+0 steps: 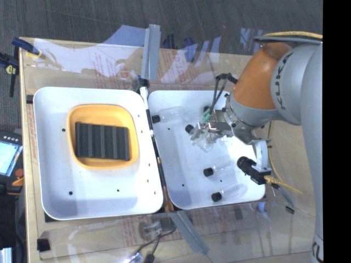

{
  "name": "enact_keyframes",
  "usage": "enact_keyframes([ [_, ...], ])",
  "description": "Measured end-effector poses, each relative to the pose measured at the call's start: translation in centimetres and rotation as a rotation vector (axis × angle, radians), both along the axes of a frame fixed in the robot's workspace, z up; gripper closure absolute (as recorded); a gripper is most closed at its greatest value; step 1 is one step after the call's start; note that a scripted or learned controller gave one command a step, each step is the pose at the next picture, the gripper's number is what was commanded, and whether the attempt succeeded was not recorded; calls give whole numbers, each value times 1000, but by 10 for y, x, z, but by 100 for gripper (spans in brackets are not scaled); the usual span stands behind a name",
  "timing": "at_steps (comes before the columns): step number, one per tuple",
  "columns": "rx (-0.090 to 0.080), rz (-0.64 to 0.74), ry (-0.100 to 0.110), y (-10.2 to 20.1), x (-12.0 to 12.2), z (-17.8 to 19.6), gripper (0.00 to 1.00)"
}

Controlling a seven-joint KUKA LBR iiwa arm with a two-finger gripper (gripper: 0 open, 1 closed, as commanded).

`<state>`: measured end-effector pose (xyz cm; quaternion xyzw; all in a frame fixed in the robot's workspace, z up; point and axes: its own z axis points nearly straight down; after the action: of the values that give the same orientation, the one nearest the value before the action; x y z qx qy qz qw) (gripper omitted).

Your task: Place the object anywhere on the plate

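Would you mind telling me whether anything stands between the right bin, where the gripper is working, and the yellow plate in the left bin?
Only the raised rims where the two bins meet lie between them. The gripper hangs over the right bin; the yellow plate sits in the left bin. Nothing else visible blocks the way.

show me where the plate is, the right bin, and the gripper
plate [102, 115]: camera view, on its yellow rim, top edge, in the left bin.
right bin [181, 190]: camera view, on bare white floor near its lower left corner.
gripper [204, 130]: camera view, at the fingertips, over the right bin.
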<state>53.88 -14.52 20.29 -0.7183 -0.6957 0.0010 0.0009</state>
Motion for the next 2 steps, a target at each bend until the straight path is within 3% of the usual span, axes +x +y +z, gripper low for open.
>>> enact_keyframes([
  [1, 0, 255, -2, 50, 45, 8, 100],
  [2, 0, 452, -3, 92, 65, 4, 100],
])
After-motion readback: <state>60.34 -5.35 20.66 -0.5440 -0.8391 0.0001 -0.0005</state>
